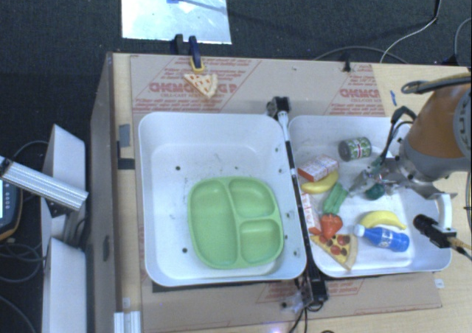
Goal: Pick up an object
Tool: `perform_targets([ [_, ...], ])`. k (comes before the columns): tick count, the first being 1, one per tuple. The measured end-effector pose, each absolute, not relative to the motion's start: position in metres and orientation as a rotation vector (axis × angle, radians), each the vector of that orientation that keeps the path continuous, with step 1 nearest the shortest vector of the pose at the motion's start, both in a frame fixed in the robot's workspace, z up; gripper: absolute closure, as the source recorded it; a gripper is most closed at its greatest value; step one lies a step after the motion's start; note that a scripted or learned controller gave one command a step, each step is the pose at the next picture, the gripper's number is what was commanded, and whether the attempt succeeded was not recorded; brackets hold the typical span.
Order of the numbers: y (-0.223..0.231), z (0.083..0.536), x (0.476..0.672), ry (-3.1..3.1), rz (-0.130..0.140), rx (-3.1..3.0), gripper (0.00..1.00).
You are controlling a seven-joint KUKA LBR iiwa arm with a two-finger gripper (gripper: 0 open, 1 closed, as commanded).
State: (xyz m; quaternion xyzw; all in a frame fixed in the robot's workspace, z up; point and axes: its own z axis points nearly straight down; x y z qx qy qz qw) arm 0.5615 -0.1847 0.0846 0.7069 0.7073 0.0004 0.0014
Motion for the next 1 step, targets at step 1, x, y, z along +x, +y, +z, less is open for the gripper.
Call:
perform_targets([
  [1, -0.1847, 0.0958, 0.5626, 2.22, 0.004, 2.216, 1.0],
])
